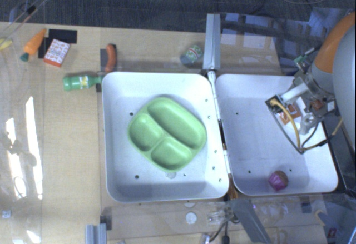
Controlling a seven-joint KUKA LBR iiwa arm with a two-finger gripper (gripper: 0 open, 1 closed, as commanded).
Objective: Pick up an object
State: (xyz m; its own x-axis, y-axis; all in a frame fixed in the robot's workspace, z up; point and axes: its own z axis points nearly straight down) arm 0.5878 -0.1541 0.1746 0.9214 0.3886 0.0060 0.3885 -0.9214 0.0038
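Note:
A small purple-pink object [278, 180] lies near the front edge of the right bin [245, 143]. A green divided plate [167, 132] lies in the middle of the left bin [114, 143]. My gripper [283, 112] hangs over the right side of the right bin, well behind the purple object and apart from it. Nothing shows between its fingers.
On the bench left of the bins lie a green bottle [80, 81], an orange-handled tool [110, 56], a small red-white box [57, 52], a black block [62, 35] and an orange marker [33, 44]. A greenish cup [192, 54] sits behind the bins.

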